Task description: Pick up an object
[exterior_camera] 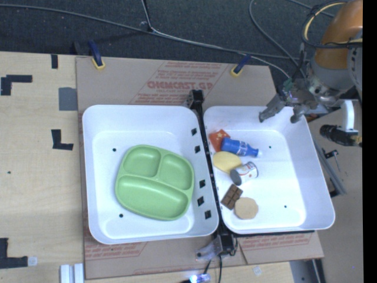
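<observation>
Blue bottle lies well left-below the spread, unladen claw in the right bin.

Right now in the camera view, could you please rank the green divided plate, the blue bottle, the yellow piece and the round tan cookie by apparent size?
1. Green divided plate, by far the largest.
2. Blue bottle.
3. Yellow piece and round tan cookie: they look too alike to rank.
</observation>
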### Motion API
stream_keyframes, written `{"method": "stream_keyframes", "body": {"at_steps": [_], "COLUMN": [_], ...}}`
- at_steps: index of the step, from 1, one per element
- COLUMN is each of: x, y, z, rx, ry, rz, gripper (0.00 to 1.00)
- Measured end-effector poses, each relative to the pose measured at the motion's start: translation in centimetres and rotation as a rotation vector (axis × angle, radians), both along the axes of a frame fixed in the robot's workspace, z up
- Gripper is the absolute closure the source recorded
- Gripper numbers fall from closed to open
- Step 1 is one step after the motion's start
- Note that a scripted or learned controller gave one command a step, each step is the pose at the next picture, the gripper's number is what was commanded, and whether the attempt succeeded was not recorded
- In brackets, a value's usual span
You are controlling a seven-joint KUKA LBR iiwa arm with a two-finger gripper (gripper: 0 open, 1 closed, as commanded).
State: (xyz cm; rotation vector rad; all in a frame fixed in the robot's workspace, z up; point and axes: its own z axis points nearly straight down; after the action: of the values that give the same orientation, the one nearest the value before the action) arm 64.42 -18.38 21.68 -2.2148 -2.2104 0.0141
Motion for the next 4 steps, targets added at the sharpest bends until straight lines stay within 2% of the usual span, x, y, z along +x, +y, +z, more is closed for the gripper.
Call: {"method": "stream_keyframes", "body": {"at_steps": [1,2,3,4], "x": [0.3,0.3,0.6,0.6], "y": [0.1,0.2,1.1,1.1], "z": [0.9,-3.4,-9.3,-13.4], "rx": [-0.003,-0.003,-0.003,-0.005], "ry": [-0.014,-0.010,-0.011,-0.015], "rz": [0.003,0.004,0.005,0.005], "gripper": [0.00,0.00,0.00,0.00]}}
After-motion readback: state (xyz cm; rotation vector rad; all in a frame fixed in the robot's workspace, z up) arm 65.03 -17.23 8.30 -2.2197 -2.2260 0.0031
